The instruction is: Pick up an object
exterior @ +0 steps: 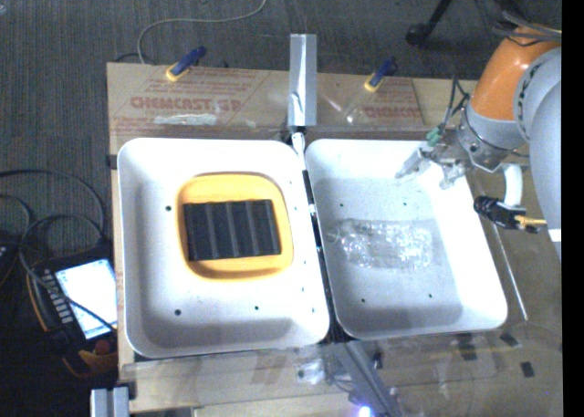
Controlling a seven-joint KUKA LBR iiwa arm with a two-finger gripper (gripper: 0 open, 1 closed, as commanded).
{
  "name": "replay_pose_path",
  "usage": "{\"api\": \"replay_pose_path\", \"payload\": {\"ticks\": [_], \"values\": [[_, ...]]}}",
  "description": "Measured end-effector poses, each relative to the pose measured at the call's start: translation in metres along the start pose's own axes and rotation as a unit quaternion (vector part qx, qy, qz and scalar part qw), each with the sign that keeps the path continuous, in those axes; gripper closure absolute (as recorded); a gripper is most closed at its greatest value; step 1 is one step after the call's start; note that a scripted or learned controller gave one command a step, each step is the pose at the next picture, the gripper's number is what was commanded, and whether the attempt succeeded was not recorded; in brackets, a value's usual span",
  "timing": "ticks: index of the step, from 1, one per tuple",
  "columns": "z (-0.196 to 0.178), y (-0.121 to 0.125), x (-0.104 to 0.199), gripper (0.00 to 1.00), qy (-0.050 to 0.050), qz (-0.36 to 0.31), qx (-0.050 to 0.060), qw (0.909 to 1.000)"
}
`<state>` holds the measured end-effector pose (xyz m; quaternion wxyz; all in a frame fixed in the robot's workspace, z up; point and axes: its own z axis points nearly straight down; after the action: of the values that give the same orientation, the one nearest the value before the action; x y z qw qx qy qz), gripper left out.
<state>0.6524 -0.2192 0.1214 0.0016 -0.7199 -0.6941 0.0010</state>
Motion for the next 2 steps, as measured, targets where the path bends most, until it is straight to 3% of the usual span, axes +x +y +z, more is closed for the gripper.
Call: {"api": "replay_pose_path", "payload": {"ticks": [1,2], "values": [[-0.112,-0.021,0.017,0.0,-0.001,0.029,-0.002,0.9996],[-0.101,-0.117,0.08,0.0,0.0,0.072,0.0,0.9974]]}}
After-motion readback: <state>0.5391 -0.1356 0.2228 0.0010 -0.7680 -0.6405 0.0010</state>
